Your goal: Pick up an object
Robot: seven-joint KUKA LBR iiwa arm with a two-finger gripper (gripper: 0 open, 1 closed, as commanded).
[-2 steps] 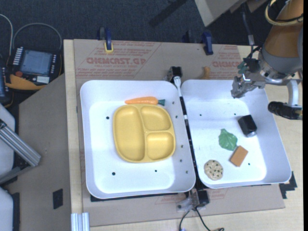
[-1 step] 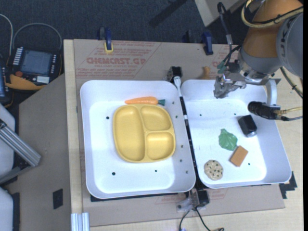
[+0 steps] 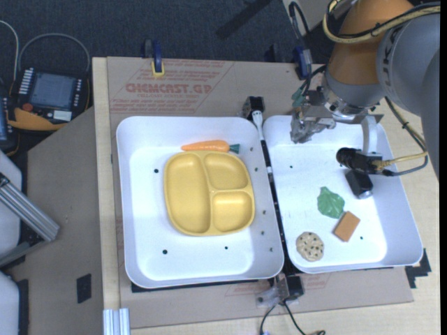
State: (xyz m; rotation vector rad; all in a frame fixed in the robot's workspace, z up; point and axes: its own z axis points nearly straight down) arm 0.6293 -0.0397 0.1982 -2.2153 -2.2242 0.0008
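Arm (image 3: 377, 40) reached in from right, over far part of right bin (image 3: 398, 246). Hand (image 3: 305, 132) hung low above far-left corner of that bin; fingers too small and blurred, could not tell apart or together; nothing seen between them. Right bin held green leaf (image 3: 330, 203) at middle, brown block (image 3: 346, 226) just near-right of it, cookie (image 3: 309, 246) near left. Left bin (image 3: 140, 208) held yellow divided plate (image 3: 208, 192), carrot (image 3: 207, 146) at plate's far edge. Both bins sat on cardboard-covered tabletop (image 3: 105, 152).
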